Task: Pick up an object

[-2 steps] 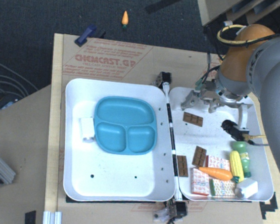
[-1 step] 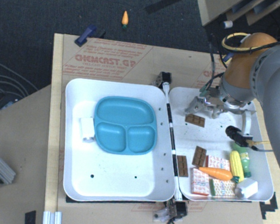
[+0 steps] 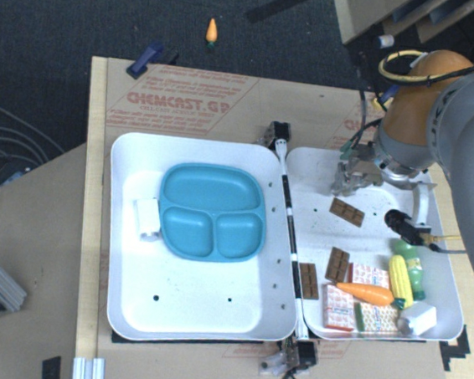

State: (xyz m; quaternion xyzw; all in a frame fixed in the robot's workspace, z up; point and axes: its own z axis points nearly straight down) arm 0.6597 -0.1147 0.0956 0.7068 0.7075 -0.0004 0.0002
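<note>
Three brown chocolate bars lie in the right bin: one just near of the gripper, two more nearer. Beside them sit a carrot, corn and printed boxes, their labels unreadable. The left bin holds one blue tray. The tabletop reads "CHEMCAST GP".

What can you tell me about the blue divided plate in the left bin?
The blue plate is a light-blue, plastic-looking tray with rounded corners and three compartments: one wide across the far side, two smaller ones nearer the camera. It lies flat and right side up in the left bin, toward its far half. A small white object sits against its left edge.
</note>
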